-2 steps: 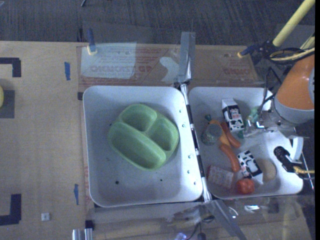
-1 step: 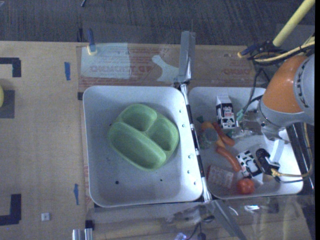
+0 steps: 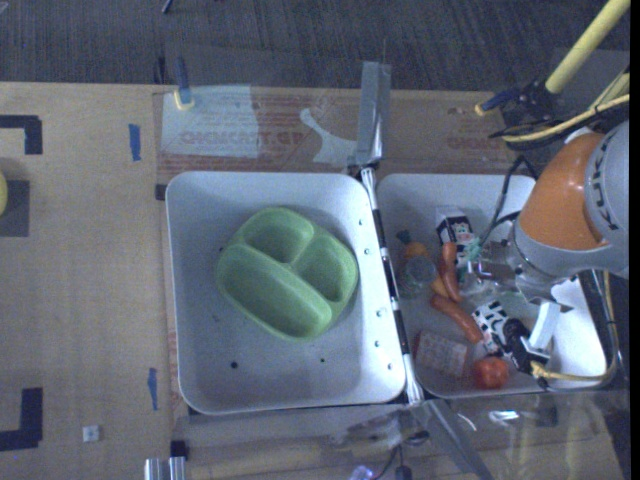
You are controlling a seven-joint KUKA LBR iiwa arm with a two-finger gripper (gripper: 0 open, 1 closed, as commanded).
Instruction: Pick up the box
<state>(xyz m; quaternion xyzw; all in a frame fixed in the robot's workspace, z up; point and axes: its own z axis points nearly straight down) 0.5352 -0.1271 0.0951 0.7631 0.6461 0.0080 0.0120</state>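
Robotics lab, taped bench (image 3: 80, 268), white bins (image 3: 190, 268)

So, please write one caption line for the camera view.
KUKA arm reaches over the right bin of small items; green tray lies in the left bin.

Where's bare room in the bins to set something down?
Left bin: bare floor all around the green tray, widest along the near edge. Right bin is crowded: small items and the gripper fill its middle.
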